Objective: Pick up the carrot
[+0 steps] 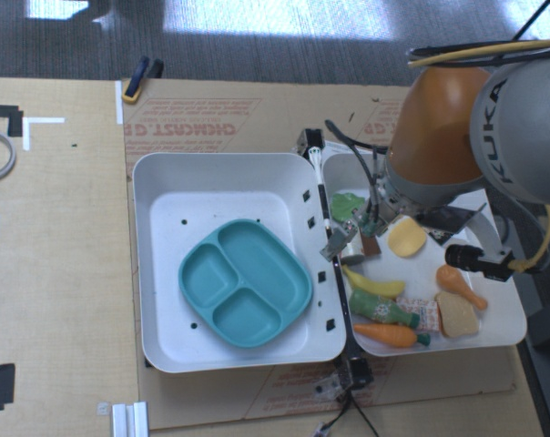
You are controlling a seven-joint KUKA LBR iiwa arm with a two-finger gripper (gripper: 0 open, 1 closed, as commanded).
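The carrot [385,335] is orange with a green stub at its right end. It lies along the front wall of the right bin [503,335], just behind the bin's rim. My gripper [357,239] hangs low over the left side of that bin, close to the divider and behind a yellow banana [377,286]. Its two fingers stand apart with nothing between them, so it is open. The carrot is about a hand's width in front of the gripper, with the banana and a green toy vegetable [384,311] lying between the two.
The right bin also holds a green leafy piece [347,207], a pale yellow round piece [407,238], a drumstick [462,285] and a bread slice [457,317]. A teal divided plate [246,282] lies in the left bin [157,244]. The arm's orange band [439,126] overhangs the right bin's back.
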